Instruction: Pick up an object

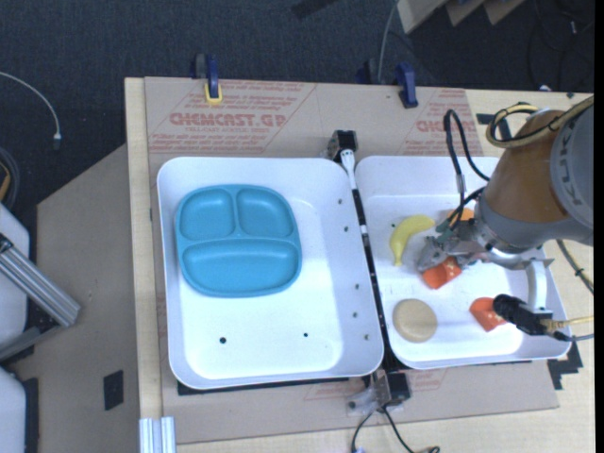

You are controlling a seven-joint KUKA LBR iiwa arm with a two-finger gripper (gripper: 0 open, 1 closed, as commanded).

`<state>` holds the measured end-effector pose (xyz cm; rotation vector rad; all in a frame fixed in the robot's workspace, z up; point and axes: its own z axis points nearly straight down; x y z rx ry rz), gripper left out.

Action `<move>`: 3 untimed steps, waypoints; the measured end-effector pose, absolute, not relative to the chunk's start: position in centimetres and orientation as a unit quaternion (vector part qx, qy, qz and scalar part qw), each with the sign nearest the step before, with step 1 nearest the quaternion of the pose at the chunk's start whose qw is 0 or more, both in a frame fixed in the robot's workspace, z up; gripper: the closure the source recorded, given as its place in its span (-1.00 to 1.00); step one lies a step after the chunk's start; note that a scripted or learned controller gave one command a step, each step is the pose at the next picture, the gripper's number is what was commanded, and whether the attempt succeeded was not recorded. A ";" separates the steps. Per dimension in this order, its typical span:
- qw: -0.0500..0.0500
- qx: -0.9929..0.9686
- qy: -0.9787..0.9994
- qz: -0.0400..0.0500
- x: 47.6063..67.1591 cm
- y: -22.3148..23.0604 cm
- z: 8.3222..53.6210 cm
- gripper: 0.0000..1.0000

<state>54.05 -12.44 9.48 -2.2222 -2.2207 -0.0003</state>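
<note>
The right bin holds a yellow banana, a red-orange piece, a round beige disc and a red block. My gripper reaches in from the right, low in this bin. It sits just right of the banana and directly over the red-orange piece, partly hiding it. A small orange bit shows behind the wrist. The arm's body hides the bin's right side.
The left bin holds a blue divided plate in its upper left part. A black divider with clamps runs between the bins. Black cables trail over the right bin's far edge.
</note>
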 end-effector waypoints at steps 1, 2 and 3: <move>-0.003 -0.707 -0.707 -0.001 53.2 -12.8 14.8 1.00; -0.004 -0.707 -0.708 -0.002 53.2 -12.7 21.2 1.00; -0.003 -0.707 -0.708 -0.001 53.3 -12.7 25.3 1.00</move>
